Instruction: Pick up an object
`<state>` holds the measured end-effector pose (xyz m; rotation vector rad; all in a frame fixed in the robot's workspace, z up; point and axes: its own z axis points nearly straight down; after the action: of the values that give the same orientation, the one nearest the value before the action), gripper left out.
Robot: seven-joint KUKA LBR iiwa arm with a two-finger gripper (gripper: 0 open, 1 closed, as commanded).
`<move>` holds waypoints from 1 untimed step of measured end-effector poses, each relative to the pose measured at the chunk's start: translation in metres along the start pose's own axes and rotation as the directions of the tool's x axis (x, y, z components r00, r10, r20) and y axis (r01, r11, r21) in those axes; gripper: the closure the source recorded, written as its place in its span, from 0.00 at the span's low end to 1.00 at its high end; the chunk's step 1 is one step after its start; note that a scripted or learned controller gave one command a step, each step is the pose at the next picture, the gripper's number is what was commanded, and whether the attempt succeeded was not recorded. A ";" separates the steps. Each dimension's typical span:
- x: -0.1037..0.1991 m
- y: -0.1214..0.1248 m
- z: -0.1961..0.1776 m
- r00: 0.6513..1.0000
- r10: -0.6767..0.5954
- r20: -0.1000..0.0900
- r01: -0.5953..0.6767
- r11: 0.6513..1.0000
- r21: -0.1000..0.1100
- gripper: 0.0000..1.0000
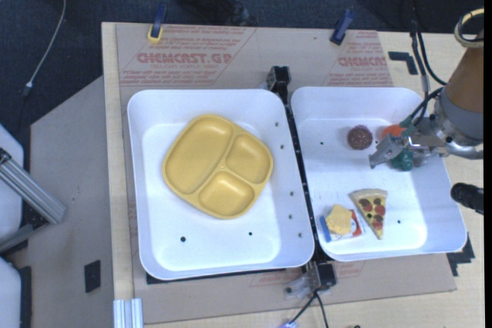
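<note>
**Gripper low over the right bin, beside the brown ball**

The arm (465,100) comes in from the right edge, and its gripper (393,154) sits low over the right bin (438,238), in that bin's upper right part. A grey finger (382,158) points left and a little downward, its tip just above the white floor. Something green (403,160) lies right against the finger and something orange-red (393,132) sits just above it, but whether these are toys or parts of the tool cannot be told. Whether the fingers are apart or together cannot be told either, and nothing can be seen clamped between them.

The nearest loose thing is a brown ball (359,137). It rests on the bin floor just left of the fingertip and slightly above it, close but apart, not between the fingers.

Toward the near side of the same bin lie a pizza slice (373,211) with its point toward the front rim, and just left of it a yellow cheese-like piece (339,220) lying on a small red and blue card (355,227). Both are well apart from the gripper.

The left bin (154,242) holds a yellow divided plate (217,165), sitting tilted near its middle. Both bins rest on a cardboard sheet (200,50) with red print.
</note>
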<state>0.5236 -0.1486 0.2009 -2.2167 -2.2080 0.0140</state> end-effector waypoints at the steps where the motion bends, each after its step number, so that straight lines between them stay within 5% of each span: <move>1: 0.001 0.003 -0.008 1.000 -0.004 0.003 0.004 1.000 -0.015 0.00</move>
<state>0.5267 -0.1481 0.2086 -2.2212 -2.2209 0.0005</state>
